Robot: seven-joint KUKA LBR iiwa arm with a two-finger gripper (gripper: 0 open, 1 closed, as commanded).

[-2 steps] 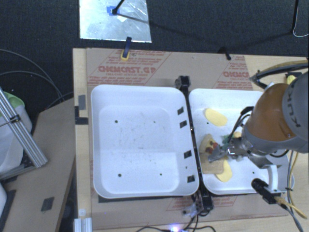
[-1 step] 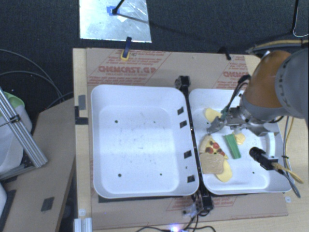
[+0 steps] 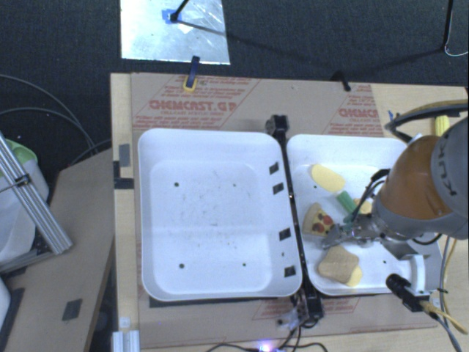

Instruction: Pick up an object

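I see two white bins (image 3: 212, 141), a yellow piece (image 3: 327, 177), a tan lump (image 3: 338, 265), and a red-spotted pizza slice (image 3: 317, 219).

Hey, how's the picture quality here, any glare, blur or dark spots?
Camera view: soft and slightly blurred overall; glare washes out the shiny metal sheet at the top; both white bins look bright and evenly lit; the arm shades the right bin's far corner; small items by the gripper stay fuzzy.

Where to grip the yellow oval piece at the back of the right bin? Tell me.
Grip the yellow oval piece across its short middle, coming straight down from above. It lies flat and long, apart from the pizza slice, with bare floor of the right bin on both long sides for the jaws.
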